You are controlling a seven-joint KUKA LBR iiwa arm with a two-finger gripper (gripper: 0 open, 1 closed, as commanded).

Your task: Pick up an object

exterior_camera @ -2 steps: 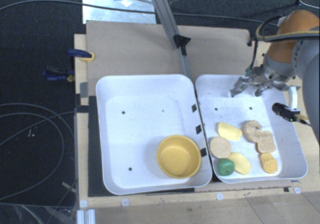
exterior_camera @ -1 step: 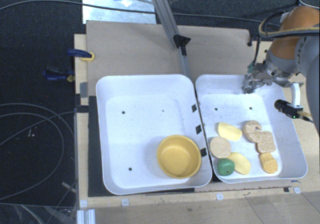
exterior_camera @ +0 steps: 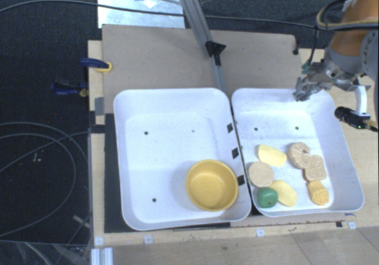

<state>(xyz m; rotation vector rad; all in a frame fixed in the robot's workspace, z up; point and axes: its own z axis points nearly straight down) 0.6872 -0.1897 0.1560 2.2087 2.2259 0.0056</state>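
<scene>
While the tool (exterior_camera: pixel 303 93) is hovering at the far rim of the right bin (exterior_camera: pixel 349 157), I cannot tell whether it is spread or pressed together, and nothing is showing in it. It is sitting well apart from the food pieces, which are crowding the near end of that bin. To pick well, I judge it should be travelling toward the near end and dropping over an outlying piece, such as the pale yellow piece (exterior_camera: pixel 272 155), rather than the touching biscuits (exterior_camera: pixel 307 161). I am counting seven pieces there, among them one green ball (exterior_camera: pixel 267 197). One yellow bowl (exterior_camera: pixel 212 184) is sitting in the left bin (exterior_camera: pixel 148 116). Two bins are resting on the bench (exterior_camera: pixel 154 51).
</scene>
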